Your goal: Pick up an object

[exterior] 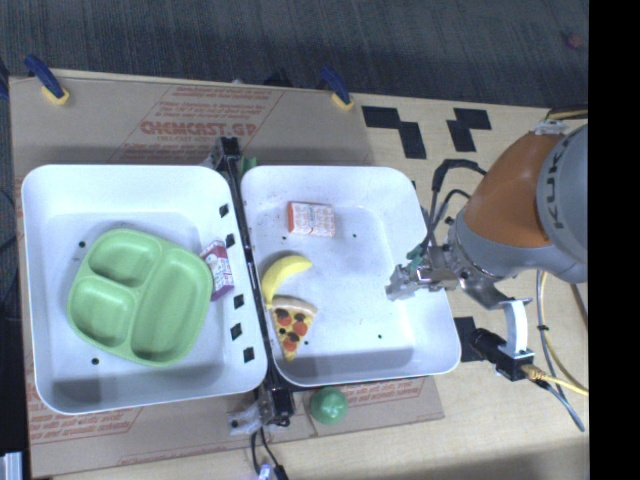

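Two bins [40, 298], one plate [140, 295], one banana [280, 271] (yellow)

Two shallow white bins, left bin [40, 268] and right bin [400, 193], on printed cardboard [190, 118] covering the tabletop [480, 438]; blue clamps [45, 80] at its far edge; green ball [327, 405] just outside the right bin's near rim.

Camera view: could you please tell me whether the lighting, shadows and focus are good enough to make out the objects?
In the camera view, lighting is even and soft; shadows are faint; the banana and pizza slice read clearly, while the gripper looks slightly blurred.
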